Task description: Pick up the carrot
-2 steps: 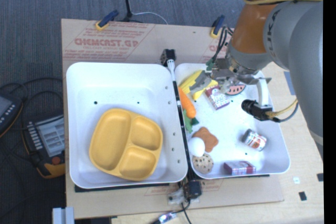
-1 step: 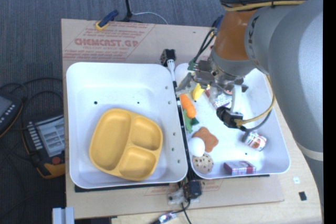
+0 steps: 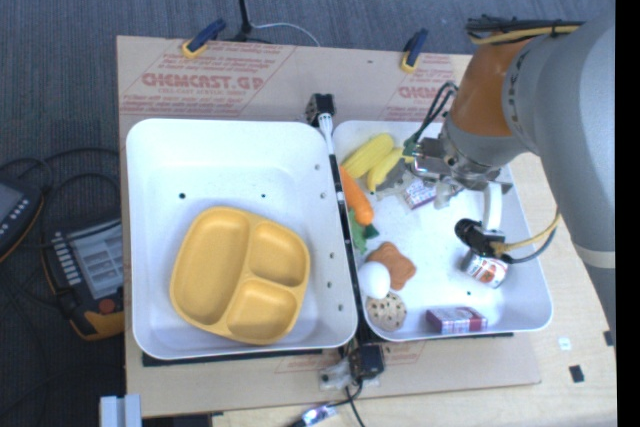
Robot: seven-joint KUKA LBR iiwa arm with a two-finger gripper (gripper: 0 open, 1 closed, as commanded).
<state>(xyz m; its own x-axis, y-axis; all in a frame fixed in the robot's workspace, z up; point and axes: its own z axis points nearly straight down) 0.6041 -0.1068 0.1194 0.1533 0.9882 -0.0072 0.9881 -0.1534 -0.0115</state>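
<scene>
carrot (image 3: 355,196) lies along right bin's (image 3: 530,300) left wall; claw (image 3: 428,177) nearby, its spread unclear.

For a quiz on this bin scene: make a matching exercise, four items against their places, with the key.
Items:
1. carrot
2. yellow tray
3. cookie
4. gripper

Places:
A. near edge of the right bin, below the egg
B. in the left bin
C. by the divider, left side of the right bin
D. above the right bin, beside the corn

Pairs: 1-C, 2-B, 3-A, 4-D
</scene>
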